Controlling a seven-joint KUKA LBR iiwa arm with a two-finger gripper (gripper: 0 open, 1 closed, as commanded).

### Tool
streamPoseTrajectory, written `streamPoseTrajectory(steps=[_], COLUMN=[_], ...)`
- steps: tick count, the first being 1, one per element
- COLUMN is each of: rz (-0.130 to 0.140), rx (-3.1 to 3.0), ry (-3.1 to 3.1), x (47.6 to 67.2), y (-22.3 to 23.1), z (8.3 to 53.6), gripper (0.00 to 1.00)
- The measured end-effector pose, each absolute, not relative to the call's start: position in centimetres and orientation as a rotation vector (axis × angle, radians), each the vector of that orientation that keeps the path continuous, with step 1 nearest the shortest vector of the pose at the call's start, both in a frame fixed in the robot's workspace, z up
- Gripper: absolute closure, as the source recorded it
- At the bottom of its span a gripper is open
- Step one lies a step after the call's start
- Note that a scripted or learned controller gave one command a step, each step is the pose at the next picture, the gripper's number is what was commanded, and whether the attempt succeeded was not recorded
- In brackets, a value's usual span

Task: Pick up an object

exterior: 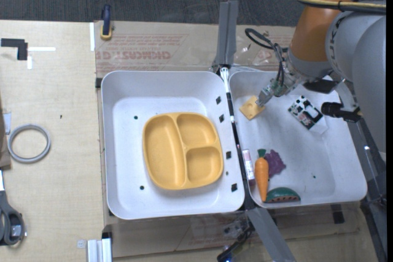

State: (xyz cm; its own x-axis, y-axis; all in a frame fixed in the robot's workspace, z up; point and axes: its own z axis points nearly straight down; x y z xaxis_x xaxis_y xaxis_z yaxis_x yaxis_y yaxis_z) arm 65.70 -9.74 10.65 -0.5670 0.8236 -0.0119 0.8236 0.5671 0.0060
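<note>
Closest to the camera, at the front edge of the right bin (331, 156), sits a red-and-green slice-shaped toy (282, 196). A carrot (262, 176) stands just beside it, with a purple lump (276, 161) touching the carrot's upper end. A thin tube (247, 164) lies along that bin's left wall. Further back in the same bin, near the left wall, there's a yellow wedge (250, 110) that looks like cheese. The end effector (268, 96) comes in at a slant right at the wedge's upper right corner, touching it or just about. Honestly can't tell if it's wide or narrow, or whether it has any grip on the wedge. The left bin (123, 101) holds a yellow divided plate (163, 150) with three sections, lying flat. Out on the table (55, 95) to the left are a grey ring (27, 143) and scissors (9, 227).
</note>
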Motion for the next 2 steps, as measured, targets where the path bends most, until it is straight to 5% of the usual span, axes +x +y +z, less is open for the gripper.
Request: streamPoseTrajectory(steps=[1,2], rz=[-0.001,-0.002], rx=[2.166,2.082], ry=[2.272,2.349], x=[65.9,64.1], y=[-10.3,-7.6], z=[9.3,19.2], gripper=[1.00,1.00])
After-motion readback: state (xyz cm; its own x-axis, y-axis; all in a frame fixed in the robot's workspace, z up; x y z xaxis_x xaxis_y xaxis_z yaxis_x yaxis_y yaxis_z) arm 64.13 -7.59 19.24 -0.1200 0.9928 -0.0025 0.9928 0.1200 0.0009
